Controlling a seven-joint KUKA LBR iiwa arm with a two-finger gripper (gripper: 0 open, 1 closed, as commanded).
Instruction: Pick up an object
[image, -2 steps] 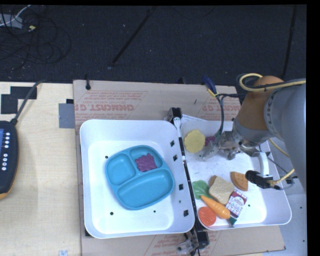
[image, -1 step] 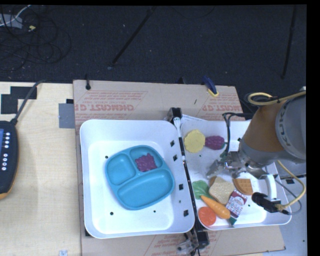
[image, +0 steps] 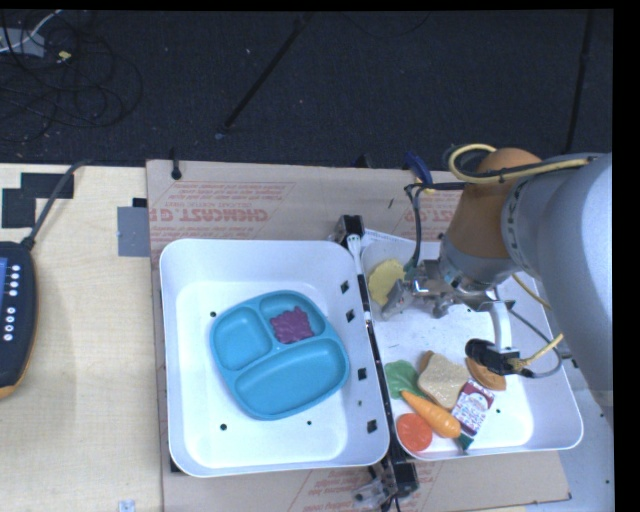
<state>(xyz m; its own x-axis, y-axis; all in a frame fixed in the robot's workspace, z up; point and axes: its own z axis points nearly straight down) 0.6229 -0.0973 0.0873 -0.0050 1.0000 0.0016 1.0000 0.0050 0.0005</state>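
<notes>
Camera view: the arm (image: 585, 260) comes in over the right bin (image: 532, 420), and its gripper (image: 420, 292) is low over the bin's far left part, near the wall shared with the left bin (image: 190, 400). The gripper's own body hides its tips, so I cannot tell how far open it is, and nothing can be seen in its grasp.

Just beside the gripper, on the side of the shared wall, a yellow piece (image: 383, 280) lies in the right bin's far left corner (the nearest thing to the gripper, though whether they touch is unclear).

The other things are grouped toward the right bin's near edge. A green piece (image: 402, 377) lies by the shared wall, with a bread slice (image: 443, 380) touching it. A carrot (image: 432, 413) lies slantwise below them, and an orange disc (image: 414, 432) sits at the near left corner. A red and white packet (image: 473, 408) is just beside the carrot's tip.

In the left bin a blue divided plate (image: 280, 355) sits near the middle. A purple lump (image: 292, 324) rests in its small far right compartment.
</notes>
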